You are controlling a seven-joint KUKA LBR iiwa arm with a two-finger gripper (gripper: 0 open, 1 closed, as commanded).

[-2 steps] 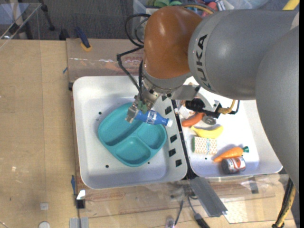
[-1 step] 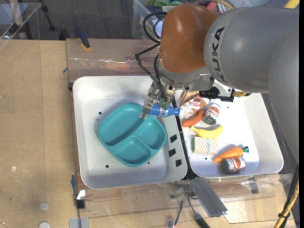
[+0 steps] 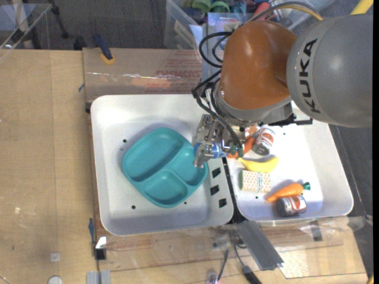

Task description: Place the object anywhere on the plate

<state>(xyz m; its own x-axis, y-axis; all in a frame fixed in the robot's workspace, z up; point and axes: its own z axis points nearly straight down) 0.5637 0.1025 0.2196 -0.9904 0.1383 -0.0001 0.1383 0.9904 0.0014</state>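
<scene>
Silver dented can [image 3: 292, 205] and orange plastic carrot [image 3: 286, 190] lie in the right white bin [image 3: 331, 158].
Hand [image 3: 204, 154] hovers at the teal divided plate's [image 3: 159, 167] right rim; I cannot tell its grip.

Two bins [image 3: 106, 218], one plate [image 3: 160, 167], two cans [image 3: 292, 205]

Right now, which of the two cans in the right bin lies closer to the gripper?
The upper can, red and white, just above the banana and beside the gripper. The other can lies at the bin's front, below the carrot.
</scene>
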